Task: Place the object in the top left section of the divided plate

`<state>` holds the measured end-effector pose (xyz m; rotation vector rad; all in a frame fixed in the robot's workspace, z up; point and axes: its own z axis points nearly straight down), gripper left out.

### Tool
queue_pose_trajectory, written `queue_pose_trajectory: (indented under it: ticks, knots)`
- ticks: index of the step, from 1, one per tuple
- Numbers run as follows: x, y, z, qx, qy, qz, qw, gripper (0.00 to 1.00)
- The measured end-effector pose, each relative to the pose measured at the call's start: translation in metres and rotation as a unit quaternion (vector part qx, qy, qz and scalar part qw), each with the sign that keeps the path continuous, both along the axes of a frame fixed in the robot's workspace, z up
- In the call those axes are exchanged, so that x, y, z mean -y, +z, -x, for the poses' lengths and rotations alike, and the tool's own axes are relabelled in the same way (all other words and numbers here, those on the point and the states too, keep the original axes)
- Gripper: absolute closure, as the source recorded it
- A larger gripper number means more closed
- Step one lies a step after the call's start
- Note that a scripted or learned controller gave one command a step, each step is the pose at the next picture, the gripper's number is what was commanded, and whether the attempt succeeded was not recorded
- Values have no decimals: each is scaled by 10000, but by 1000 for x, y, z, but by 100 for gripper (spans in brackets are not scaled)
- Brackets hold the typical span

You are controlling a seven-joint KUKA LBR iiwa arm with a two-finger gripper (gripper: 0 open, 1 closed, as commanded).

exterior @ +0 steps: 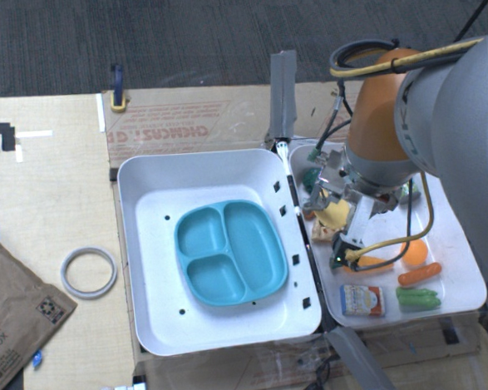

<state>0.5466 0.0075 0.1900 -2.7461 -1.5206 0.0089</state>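
The gripper (324, 203) hangs low in the right bin (458, 246), over a pale yellow piece (336, 218) near the bin's left wall. I cannot tell whether the claw is wide or narrow. That piece, likely the target, looks like toy food: light, stiff, smooth, perhaps slippery. Best pinched across its narrower sides. The blue plate (183, 236) lies in the left bin (147, 238).

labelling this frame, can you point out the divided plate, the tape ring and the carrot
divided plate (256, 246), camera view, floor of its large right section
tape ring (91, 291), camera view, its near band
carrot (419, 274), camera view, middle of its body
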Motion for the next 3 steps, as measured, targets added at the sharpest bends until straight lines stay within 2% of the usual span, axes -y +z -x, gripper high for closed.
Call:
queue_pose_trajectory:
  ticks: [1,2,3]
  knots:
    - [-64,0,21,0,-814,8,9967,100]
    - [-134,-8,27,9,-2435,26,9699,100]
    - [-88,105,69,17,-2660,24,9640,100]
